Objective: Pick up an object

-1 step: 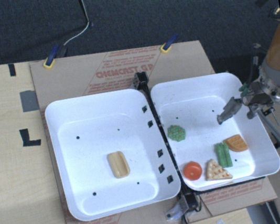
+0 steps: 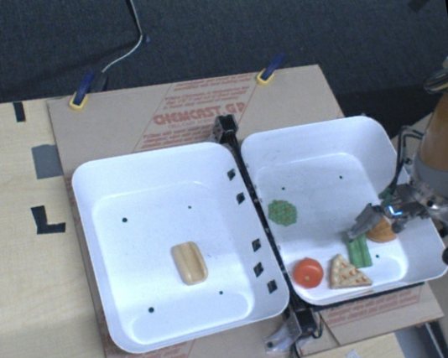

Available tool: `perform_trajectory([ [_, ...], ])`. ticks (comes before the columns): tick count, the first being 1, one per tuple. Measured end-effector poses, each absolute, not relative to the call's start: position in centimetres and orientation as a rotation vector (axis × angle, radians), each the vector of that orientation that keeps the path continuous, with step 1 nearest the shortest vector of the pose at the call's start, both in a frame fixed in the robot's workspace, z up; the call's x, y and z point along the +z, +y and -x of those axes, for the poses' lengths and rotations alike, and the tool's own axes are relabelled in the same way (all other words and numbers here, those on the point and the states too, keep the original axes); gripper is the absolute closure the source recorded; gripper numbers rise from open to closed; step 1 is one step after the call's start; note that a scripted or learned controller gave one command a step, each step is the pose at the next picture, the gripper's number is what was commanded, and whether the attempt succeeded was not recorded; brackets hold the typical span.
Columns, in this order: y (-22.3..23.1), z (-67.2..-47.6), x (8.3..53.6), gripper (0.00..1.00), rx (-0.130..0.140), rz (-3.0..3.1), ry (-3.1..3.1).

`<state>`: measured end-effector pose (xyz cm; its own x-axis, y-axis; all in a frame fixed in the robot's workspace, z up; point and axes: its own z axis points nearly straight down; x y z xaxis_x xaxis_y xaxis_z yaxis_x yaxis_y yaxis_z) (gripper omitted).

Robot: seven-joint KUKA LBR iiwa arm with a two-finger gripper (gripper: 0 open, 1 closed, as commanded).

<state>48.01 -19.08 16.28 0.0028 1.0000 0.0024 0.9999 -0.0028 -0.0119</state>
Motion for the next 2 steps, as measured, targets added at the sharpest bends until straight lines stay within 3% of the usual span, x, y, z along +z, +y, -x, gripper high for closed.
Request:
perform_trajectory([
  [1, -19.0, -48.4, 17.8, 1.00, 0.002, 2.220, -2.220],
  [2, -17.5, -51.8, 14.9, 1.00, 0.001, 2.217, -2.224],
])
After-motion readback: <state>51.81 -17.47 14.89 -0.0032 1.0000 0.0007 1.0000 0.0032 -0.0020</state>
